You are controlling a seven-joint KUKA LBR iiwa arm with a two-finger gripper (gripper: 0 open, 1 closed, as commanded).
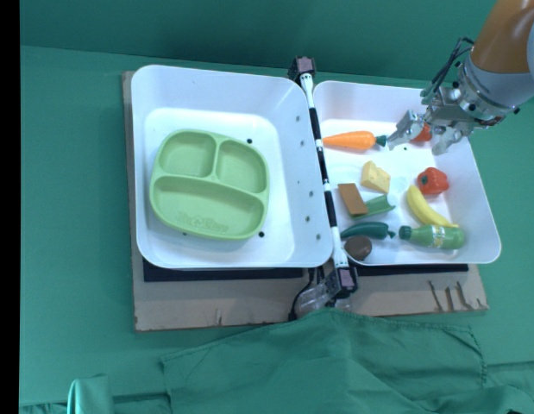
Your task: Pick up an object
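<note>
My gripper [424,134] hangs over the far right part of the right bin [482,222], its fingers spread apart. A small red-orange object [421,132] shows in the gap between them; I cannot tell whether they touch it. Just to the left lies an orange carrot [348,141]. Nearer in the bin are a yellow cheese wedge [376,178], a red pepper [431,180], a banana [424,207], a green bottle [432,236], a brown block [352,199], a dark green pod [366,229] and a brown round piece [358,247].
The left bin [284,102] holds a light green divided plate [210,184]. A clamped divider [323,171] joins the two bins. Green cloth [336,360] lies bunched in front of the bench.
</note>
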